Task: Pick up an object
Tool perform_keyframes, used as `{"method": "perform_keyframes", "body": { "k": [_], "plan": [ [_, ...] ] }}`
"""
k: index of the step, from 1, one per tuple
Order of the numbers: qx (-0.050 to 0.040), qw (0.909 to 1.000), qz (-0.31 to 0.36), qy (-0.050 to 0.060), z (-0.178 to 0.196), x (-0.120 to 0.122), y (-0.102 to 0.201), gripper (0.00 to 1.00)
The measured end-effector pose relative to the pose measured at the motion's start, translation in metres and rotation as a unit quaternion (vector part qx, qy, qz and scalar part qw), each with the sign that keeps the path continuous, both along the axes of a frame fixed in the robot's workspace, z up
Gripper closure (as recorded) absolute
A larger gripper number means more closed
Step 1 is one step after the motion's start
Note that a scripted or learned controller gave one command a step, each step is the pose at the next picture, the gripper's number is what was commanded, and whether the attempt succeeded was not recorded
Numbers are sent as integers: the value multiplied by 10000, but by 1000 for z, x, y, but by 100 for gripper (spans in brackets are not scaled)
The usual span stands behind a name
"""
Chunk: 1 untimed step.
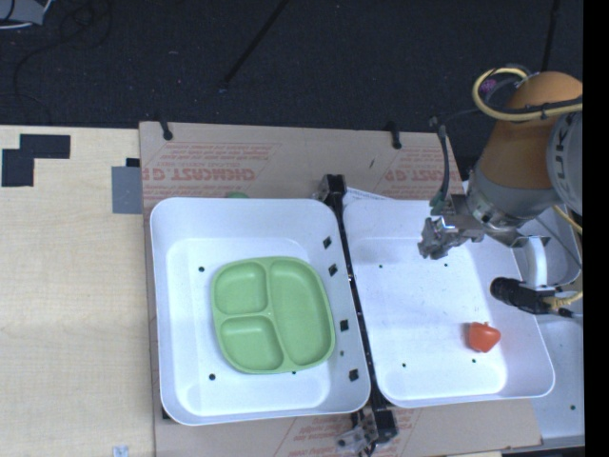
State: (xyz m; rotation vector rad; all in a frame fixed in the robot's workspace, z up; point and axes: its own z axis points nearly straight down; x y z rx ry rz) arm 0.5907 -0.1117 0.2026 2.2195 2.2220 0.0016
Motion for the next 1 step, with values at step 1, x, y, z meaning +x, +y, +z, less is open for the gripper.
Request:
{"method": "perform_keyframes", "body": {
  "k": [1],
  "plan": [
    [0, 10000, -1, 4, 32, 0, -1, 100]
  ]
}}
